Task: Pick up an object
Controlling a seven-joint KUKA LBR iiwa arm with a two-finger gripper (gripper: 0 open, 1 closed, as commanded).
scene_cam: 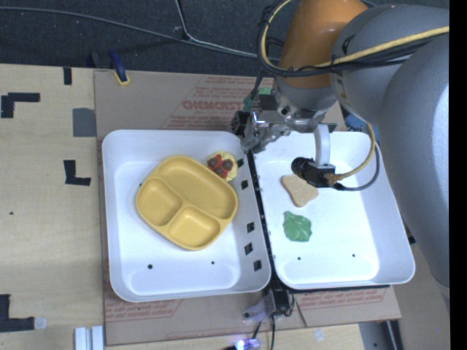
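Note:
A yellow divided plate (187, 201) lies in the left bin (124, 268). At its upper right corner sits a small yellow and red toy food piece (222, 165). In the right bin (379, 261) lie a tan bread-shaped piece (299, 189) and, nearer the camera, a flat green leafy piece (297, 227). My gripper (255, 133) hangs over the top of the divider between the two bins, just above and to the right of the red and yellow piece. Nothing can be seen held in it.
The grey arm with its orange band (321, 20) covers the upper right of the view and the right bin's far corner. A black cable fitting (314, 170) hangs beside the tan piece. Cardboard (175, 100) lies under the bins.

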